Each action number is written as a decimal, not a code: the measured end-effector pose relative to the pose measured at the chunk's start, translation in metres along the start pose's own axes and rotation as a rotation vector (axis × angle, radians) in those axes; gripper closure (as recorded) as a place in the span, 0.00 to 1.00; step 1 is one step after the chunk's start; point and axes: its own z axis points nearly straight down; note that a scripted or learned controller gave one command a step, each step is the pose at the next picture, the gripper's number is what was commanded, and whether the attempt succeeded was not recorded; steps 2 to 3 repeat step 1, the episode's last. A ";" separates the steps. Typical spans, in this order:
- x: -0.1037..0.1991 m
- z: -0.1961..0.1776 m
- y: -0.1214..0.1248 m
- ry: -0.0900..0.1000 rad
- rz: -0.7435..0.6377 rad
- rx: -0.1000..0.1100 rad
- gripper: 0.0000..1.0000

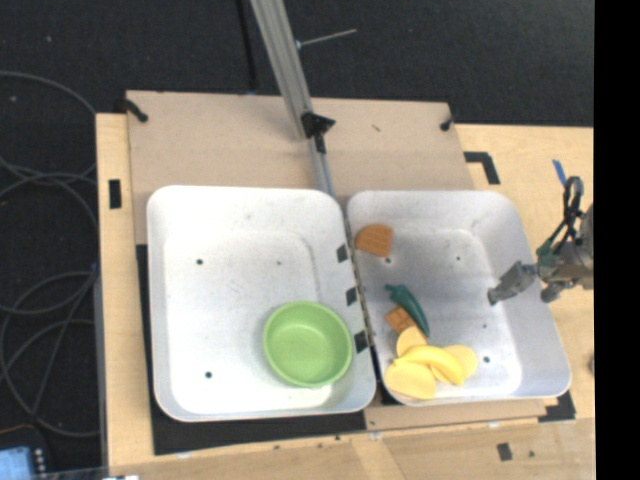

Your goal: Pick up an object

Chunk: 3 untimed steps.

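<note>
Dark carpet surrounds a pale wooden bench (240, 148), with black cables looping over the floor at the left. On the bench sit two shallow white bins side by side, touching along their inner edges. A grey metal pole (285, 63) slants down from the top of the camera view and ends at the seam between the bins.

In the left bin (200, 238), a green bowl (307, 343) sits upright near the lower right corner, close to the shared wall.

The right bin (470, 228) holds all the small items, gathered along its left side. An orange-brown piece (375, 238) lies near the top left corner, just beside the dividing wall. Below it, a dark green item (408, 306) lies at a slant, its lower end touching a smaller orange-brown piece (400, 319). Just under these is a cluster of yellow pieces (430, 366) resting against the bin's lower left corner, overlapping each other.

The gripper (510, 284) reaches in from the right, over the right bin's right rim, well apart from every item. Nothing is between its fingers; whether they are spread or together cannot be told at this size. Blue and dark cables (568, 203) rise behind the wrist at the right edge.
</note>
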 end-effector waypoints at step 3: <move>0.000 0.000 0.000 0.000 0.001 0.000 0.00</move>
